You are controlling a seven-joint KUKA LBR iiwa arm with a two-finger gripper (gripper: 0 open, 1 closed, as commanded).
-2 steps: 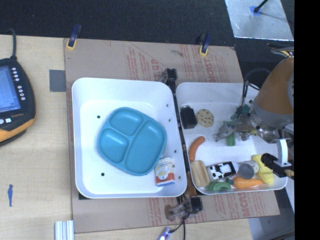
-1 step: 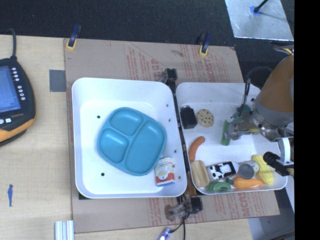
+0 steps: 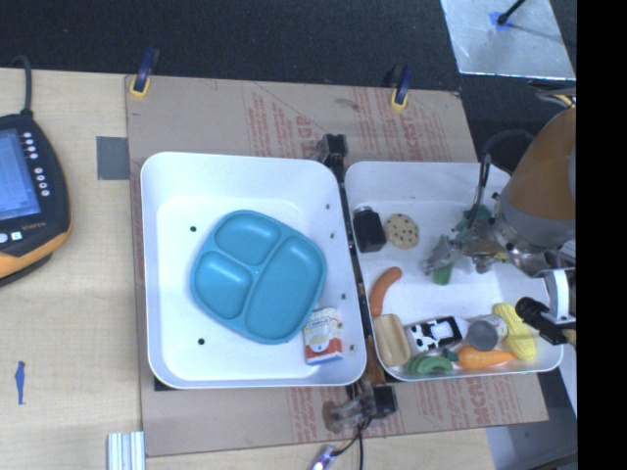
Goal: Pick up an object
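My gripper (image 3: 441,259) is low in the right bin (image 3: 421,182), near its middle, and the grey arm with its orange band (image 3: 542,179) comes in from the right. A small green object (image 3: 442,274) lies right at the gripper's tip; whether it is held is unclear. Close by are an orange sausage (image 3: 385,288), a round cookie (image 3: 401,229) and a black block (image 3: 368,230). Along the bin's front edge lie a bread piece (image 3: 391,339), a black-and-white item (image 3: 433,333), a green piece (image 3: 428,364), a carrot (image 3: 484,359), a grey can (image 3: 482,334) and a corn cob (image 3: 516,331).
The left bin (image 3: 167,262) holds a blue divided plate (image 3: 258,275) and a small carton (image 3: 323,336) at its front right corner. A teach pendant (image 3: 24,194) lies on the bench at far left. Clamps (image 3: 398,86) pin the cardboard sheet at the back.
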